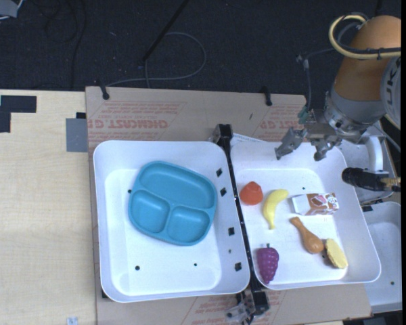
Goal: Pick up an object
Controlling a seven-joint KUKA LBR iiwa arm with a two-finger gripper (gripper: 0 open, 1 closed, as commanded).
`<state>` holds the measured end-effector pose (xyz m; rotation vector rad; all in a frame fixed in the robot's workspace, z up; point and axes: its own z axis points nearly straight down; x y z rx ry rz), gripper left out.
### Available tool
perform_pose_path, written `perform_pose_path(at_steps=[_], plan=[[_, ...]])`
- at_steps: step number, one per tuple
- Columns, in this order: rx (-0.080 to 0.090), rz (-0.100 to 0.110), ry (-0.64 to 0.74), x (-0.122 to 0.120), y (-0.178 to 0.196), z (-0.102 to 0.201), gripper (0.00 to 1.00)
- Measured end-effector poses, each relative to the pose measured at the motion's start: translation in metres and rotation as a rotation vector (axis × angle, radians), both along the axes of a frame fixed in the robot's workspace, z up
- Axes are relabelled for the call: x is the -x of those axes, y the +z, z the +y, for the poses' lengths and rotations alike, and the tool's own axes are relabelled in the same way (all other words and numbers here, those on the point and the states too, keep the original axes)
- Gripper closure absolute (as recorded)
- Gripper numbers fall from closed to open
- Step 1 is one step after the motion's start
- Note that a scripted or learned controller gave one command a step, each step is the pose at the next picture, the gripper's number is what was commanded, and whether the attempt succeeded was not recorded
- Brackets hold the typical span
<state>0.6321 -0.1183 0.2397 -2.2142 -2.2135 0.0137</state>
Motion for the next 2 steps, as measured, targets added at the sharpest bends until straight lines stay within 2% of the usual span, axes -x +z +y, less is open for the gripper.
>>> perform_pose_path(at_steps=[1,2], plan=[[0.002,-0.013,0.001,-0.002,0.007,0.0,0.0],[0.001,-0.006,0.001,-0.006,-0.05,-0.007,0.0]])
